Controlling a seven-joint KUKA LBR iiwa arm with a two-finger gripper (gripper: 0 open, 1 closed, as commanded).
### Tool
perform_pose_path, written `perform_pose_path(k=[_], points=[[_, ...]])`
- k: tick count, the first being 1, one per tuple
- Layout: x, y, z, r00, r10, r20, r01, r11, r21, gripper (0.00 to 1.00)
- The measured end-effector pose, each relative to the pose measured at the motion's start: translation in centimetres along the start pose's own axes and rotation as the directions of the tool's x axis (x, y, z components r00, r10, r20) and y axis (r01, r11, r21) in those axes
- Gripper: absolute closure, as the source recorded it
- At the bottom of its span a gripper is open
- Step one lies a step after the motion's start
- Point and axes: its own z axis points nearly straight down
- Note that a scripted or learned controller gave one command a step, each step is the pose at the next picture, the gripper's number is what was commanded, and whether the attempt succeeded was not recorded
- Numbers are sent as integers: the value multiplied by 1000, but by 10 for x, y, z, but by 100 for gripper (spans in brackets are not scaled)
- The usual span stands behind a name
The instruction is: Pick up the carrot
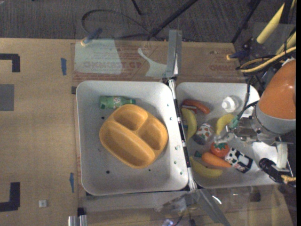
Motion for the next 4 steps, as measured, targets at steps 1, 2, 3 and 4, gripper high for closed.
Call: perform_pose_path(k=[1, 2, 3, 4], points=[[11, -8, 44, 981, 193, 1, -193, 981, -26, 0], [9, -2, 50, 949, 316, -6, -316, 947, -64, 0], [15, -5, 50, 921, 389, -5, -389, 919, -64, 0], [24, 28, 70, 845, 535, 0, -535, 845, -2, 0]])
